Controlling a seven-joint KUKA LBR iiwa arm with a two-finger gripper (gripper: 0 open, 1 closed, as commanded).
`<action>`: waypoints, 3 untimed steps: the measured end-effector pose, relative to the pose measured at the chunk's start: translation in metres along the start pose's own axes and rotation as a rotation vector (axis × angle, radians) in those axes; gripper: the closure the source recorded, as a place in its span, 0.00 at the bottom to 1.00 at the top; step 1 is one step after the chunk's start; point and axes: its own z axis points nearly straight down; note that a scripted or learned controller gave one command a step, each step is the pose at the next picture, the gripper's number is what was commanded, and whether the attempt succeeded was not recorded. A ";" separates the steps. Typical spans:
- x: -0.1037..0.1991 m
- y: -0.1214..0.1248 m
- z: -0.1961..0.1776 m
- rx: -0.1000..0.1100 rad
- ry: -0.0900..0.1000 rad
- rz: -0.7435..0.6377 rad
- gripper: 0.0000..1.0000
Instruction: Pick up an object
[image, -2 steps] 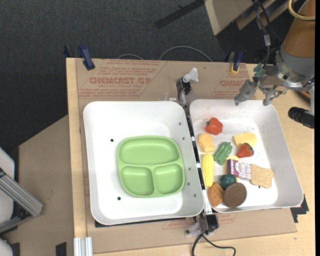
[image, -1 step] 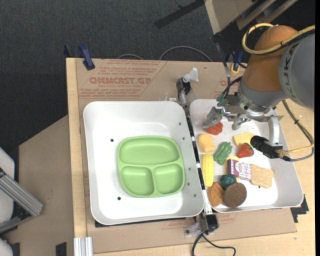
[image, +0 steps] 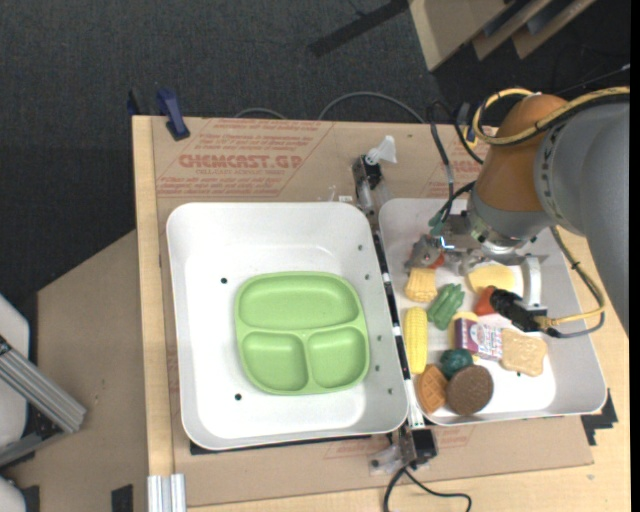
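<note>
My gripper (image: 437, 250) is low in the right bin (image: 572, 396), at its far left part, under the orange band (image: 512, 160) of the arm. Just in front of it lie a short yellow corn piece (image: 420, 286) and a green pickle (image: 445, 305). A yellow wedge (image: 493, 277) and a red piece (image: 486, 298) sit to its right. Nearer the front are a corn cob (image: 413, 339), a purple packet (image: 482, 338), a tan cracker (image: 523, 352), a teal piece (image: 457, 361), a brown round cookie (image: 470, 390) and an orange piece (image: 431, 388). Nothing shows in the gripper's hold.
The left bin (image: 200, 300) holds a green divided plate (image: 300, 332). A clamp and cable (image: 369, 175) stand at the far end of the wall between the bins. A black-tipped cable (image: 520, 312) crosses the right bin. The arm's grey body (image: 595, 170) covers the bin's far right.
</note>
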 end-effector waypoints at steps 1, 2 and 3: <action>-0.001 0.001 0.003 -0.004 0.001 -0.002 0.00; -0.010 0.029 0.002 -0.012 -0.001 -0.004 0.00; -0.010 0.029 -0.010 -0.014 -0.002 -0.004 1.00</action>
